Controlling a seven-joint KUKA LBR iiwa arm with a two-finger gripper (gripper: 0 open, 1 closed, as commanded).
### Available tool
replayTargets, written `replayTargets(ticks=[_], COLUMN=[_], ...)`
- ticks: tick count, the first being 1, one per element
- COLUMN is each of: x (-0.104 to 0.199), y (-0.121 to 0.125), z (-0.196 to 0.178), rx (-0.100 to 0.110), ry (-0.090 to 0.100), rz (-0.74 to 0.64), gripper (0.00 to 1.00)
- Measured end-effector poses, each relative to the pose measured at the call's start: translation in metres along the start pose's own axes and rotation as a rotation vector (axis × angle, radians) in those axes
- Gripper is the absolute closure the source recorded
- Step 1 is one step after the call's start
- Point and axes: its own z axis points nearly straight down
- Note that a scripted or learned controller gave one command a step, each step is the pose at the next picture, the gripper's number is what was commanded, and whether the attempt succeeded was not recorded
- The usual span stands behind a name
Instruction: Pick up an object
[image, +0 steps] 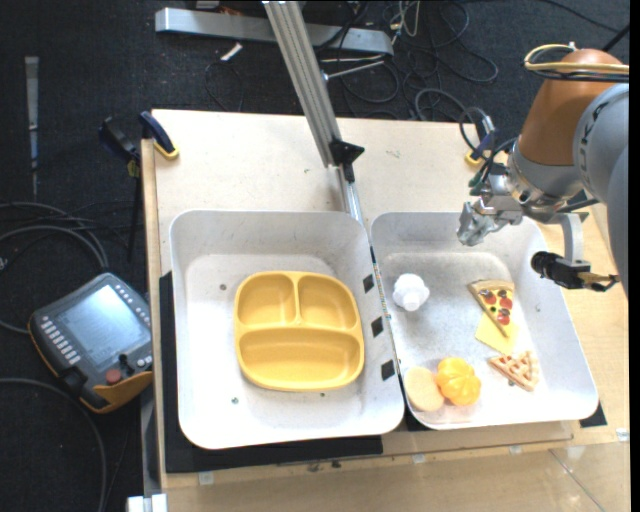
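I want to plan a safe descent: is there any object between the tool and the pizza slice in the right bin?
Nothing visible does. The tool hangs over the right bin's far end, and bare bin floor separates it from the pizza slice.

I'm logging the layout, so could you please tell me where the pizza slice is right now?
The pizza slice lies in the right bin, toward its right wall, just above the yellow cheese wedge and right of the white ball.
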Motion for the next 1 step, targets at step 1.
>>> replayTargets(ticks=[1], x=[0.0082], y=[0.0071], z=[-0.0493], rx=[0.001], ry=[0.000], rz=[0.000], gripper=[1.00])
